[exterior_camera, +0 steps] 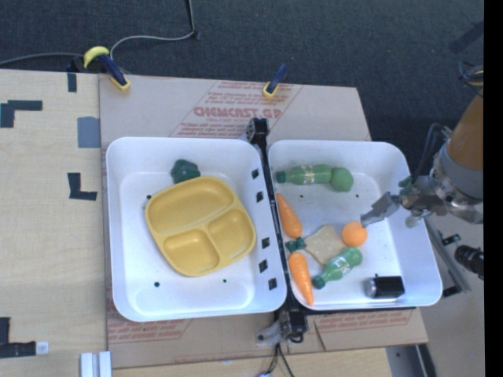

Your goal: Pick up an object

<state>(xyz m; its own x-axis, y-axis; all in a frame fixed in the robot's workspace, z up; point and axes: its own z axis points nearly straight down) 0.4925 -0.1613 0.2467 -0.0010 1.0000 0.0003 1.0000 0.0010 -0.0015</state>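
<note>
Your gripper (376,210) hovers low over the right bin (393,159), fingers spread and grasping nothing. The orange ball (354,235) lies just beside it, touching the sandwich (324,246); straddle the ball squarely, clear of the bottle (339,266).

Right bin (393,159) is crowded: bottles (314,176), carrots (289,217) and orange (354,235) leave bare floor mid-right. Left bin's (126,289) front strip lies open beside the tray (201,225).

Dark carpet floor (314,22); light wooden bench (39,226); cardboard sheet (181,112) on top.
</note>
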